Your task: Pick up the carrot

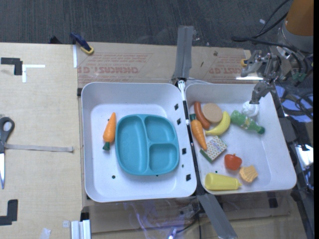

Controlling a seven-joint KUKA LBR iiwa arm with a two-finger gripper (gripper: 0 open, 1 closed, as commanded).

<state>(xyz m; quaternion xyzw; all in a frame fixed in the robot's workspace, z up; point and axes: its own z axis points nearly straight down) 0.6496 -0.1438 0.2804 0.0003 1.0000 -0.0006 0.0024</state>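
Two white bins (89,133), perhaps cardboard beneath

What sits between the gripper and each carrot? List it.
Right-bin carrot: the gripper is above the bin's far right corner; the green bottle, banana, round bun and sausage lie between. Left-bin carrot: those things, the bins' shared wall and the teal plate intervene.

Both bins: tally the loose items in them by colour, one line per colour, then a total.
Orange: 3 (carrot, second carrot, orange wedge)
Yellow: 2 (banana, yellow block)
Red: 2 (sausage, tomato)
Green: 1 (green bottle)
Tan: 2 (bun, cracker)
Teal: 1 (divided plate)
Total: 11
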